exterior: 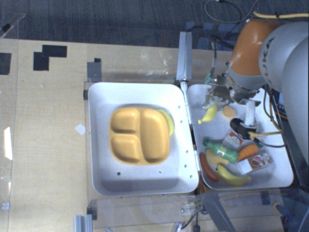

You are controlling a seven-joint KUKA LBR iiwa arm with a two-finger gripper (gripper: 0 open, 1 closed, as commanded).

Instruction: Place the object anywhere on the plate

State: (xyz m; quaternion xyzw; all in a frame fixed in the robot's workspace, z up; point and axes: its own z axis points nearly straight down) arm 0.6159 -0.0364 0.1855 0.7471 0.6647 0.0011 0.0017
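Looking at the overhead cam. The arm is in from the right, with the end effector low over the back-left corner of the right bin. I can't tell from this angle whether it is wide, narrow or gripping.

A small yellow curved piece sits directly under the tip, touching it or very close. I can't say whether it is held or just lying on the bin floor. It is in the right bin, next to the wall shared with the left bin, and not on the plate.

The plate is yellow with three compartments. It lies flat in the middle of the left bin with nothing on it.

Other items in the right bin:
- A tan round piece is just right of the yellow piece.
- A green bottle lies on its side mid-bin.
- A carrot is beside the bottle's base.
- One small carton is behind the bottle.
- A second carton is near the front right.
- A banana lies along the front edge.
- A red sausage is at the front left.

Both bins sit on the wooden bench.
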